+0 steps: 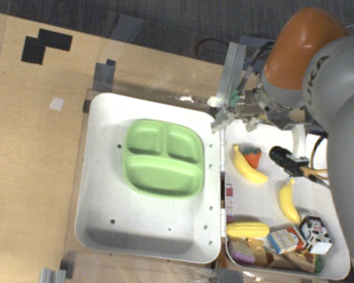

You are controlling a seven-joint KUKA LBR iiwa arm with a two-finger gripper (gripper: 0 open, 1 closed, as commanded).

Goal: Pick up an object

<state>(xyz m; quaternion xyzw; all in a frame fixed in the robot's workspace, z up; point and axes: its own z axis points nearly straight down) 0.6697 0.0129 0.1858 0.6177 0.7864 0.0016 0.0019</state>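
Wooden bench [17,163] bears two white bins [103,158], dark carpet beyond.

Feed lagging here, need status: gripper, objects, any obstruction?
Gripper at back rim between bins, fingers unclear. Bananas and other items lying in right bin. Green tray in left bin.

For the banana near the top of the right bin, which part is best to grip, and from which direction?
Probably the thick middle of the banana, coming from above. It lies flat and diagonal, so the fingers should close across its narrow width, likely clear of the red object beside it.
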